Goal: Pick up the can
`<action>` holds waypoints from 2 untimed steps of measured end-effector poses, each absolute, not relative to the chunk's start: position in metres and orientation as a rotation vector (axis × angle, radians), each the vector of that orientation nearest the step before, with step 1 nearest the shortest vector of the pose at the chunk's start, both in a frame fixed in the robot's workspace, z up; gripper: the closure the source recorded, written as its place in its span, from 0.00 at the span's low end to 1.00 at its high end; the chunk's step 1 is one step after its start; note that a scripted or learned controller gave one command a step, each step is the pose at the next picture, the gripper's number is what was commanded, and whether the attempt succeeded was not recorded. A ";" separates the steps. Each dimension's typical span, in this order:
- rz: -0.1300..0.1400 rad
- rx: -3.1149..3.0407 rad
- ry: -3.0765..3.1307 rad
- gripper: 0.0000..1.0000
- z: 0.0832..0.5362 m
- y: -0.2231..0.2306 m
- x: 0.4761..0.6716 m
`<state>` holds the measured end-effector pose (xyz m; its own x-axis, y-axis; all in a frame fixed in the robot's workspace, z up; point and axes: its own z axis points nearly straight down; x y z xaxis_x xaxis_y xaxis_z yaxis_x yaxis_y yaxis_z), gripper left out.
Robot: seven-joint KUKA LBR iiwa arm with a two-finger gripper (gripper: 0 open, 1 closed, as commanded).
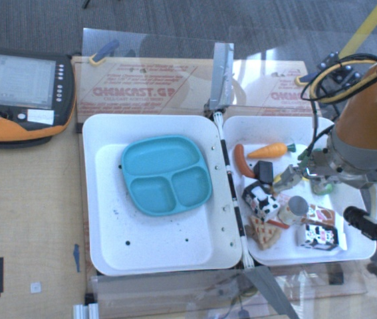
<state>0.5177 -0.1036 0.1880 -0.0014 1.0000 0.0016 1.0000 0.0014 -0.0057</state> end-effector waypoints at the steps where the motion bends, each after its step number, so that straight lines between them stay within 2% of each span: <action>1: -0.010 -2.131 -2.318 0.00 0.099 -0.159 0.525; 2: -0.013 -2.130 -2.314 1.00 0.107 -0.158 0.525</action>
